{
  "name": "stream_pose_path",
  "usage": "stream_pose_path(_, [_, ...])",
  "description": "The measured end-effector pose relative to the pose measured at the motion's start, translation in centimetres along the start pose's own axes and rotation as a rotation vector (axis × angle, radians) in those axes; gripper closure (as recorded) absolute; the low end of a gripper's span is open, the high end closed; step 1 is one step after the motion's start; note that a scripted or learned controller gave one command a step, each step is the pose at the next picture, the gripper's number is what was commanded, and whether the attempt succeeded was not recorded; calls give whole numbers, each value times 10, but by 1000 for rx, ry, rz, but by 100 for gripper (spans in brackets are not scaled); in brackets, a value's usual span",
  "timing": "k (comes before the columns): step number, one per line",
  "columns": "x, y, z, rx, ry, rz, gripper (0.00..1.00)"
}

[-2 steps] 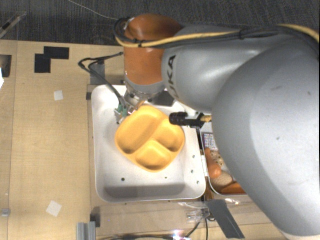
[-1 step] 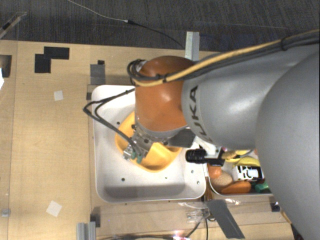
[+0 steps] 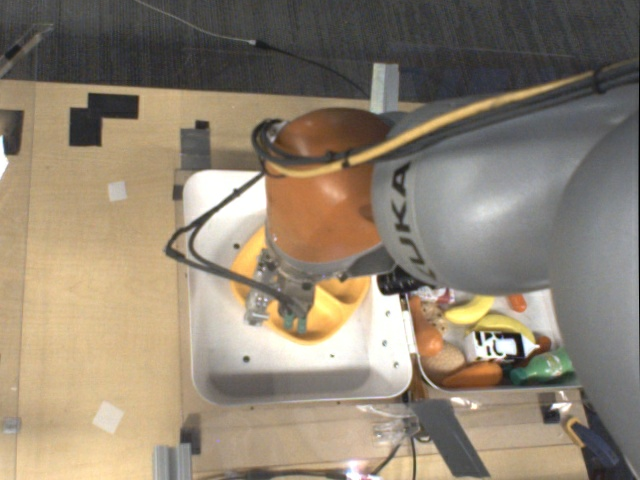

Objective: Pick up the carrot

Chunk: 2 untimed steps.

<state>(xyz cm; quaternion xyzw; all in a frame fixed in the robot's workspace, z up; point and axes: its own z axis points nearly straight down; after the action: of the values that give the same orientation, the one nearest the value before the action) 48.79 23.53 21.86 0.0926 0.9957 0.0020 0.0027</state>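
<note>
The carrot (image 3: 472,374), an orange elongated piece, lies near the front of the right bin (image 3: 480,393) among other toy foods. My gripper (image 3: 282,313) hangs over the left bin (image 3: 215,268), well to the left of the carrot. It points down onto a yellow-orange dish-like object (image 3: 335,313). The orange wrist band and grey arm cover the back of both bins.
The right bin also holds yellow bananas (image 3: 490,318), a small round orange item (image 3: 430,342), a tan lump (image 3: 448,358), a black-and-white block (image 3: 500,345) and a green piece (image 3: 545,366). Black cables loop beside the wrist over the left bin.
</note>
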Motion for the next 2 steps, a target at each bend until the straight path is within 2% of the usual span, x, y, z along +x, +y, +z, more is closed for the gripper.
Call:
stream_pose_path(1, [-35, 5, 65, 4, 5, -41, 100])
stream_pose_path(2, [-1, -6, 2, -2, -3, -345, 100])
